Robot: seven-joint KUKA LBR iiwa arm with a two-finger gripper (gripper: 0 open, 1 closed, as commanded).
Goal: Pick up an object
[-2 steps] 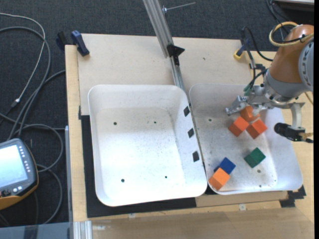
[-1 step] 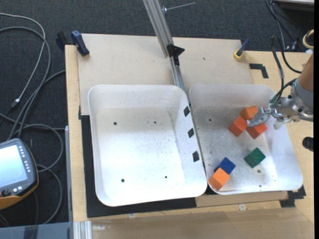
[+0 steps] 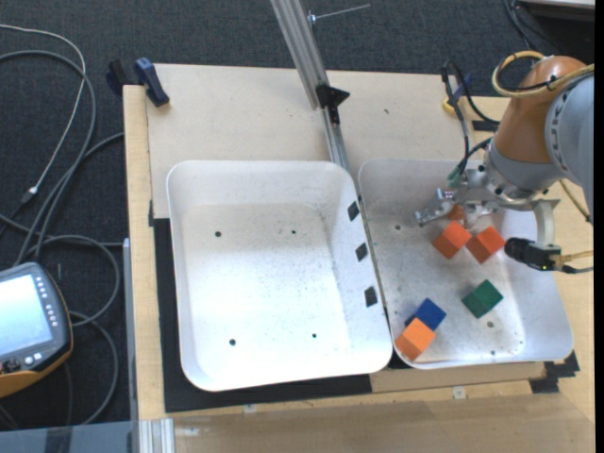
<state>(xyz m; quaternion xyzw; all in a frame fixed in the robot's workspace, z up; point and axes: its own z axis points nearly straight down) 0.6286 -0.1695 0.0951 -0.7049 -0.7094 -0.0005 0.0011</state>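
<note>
Gripper (image 3: 460, 213): low in right bin (image 3: 396, 253), directly above two touching orange blocks (image 3: 468, 241); finger state impossible to tell.
Risk: nudging both blocks, gripping neither.
Cause: blocks touching, no gap.

You will find no text, label, brand, number or sign that can be read anywhere here. The lit screen of the handheld pendant (image 3: 21, 321) at the left edge is too washed out for you to make out any characters.
</note>
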